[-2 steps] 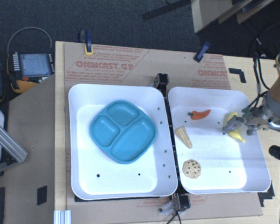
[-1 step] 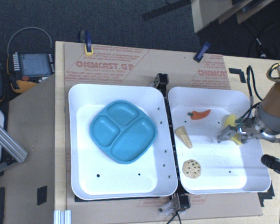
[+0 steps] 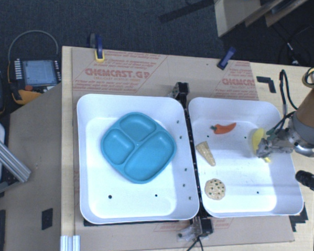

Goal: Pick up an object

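Since the gripper sits low at the right of the frame, touching the lemon, I cannot tell its grip. The lemon looks light, hard and slippery; grab its middle. One lemon, one carrot, one cone, one cookie, one blue plate, two bins.

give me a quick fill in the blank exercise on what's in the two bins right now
1. The blue divided plate lies in the ____ bin.
2. The toy carrot lies in the right bin, toward its ____ edge.
3. The gripper is right beside the ____ object.
4. The round cookie lies nearer the camera than the ____ wedge.

Missing words: left; far; yellow; tan
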You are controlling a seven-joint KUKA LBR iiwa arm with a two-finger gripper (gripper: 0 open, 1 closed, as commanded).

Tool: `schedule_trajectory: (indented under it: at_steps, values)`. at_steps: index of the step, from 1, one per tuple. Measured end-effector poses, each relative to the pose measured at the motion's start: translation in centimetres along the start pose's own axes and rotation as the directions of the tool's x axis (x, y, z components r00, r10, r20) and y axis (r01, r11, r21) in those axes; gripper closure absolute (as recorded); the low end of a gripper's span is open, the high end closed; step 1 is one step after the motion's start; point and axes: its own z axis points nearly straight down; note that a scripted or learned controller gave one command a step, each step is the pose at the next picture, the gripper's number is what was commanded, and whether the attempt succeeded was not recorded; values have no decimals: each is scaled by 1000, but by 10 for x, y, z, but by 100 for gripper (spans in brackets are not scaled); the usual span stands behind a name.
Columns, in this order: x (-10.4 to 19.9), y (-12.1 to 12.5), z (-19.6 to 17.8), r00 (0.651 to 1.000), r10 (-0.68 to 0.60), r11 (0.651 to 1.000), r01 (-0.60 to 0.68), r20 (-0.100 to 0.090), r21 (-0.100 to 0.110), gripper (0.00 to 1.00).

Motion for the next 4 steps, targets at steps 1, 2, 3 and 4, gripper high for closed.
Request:
schedule_trajectory:
  at_steps: [1,2,3,4]
  values:
    - [8,7,-56,1000,-2,1000,2,2,-6,100]
    - [9,5,-100,1000,-1,1000,1,2,-6,100]
    - [9,7,-132,1000,-1,1000,1,2,-5,100]
    - [52,22,-126,1000,-5,1000,5,-2,0,100]
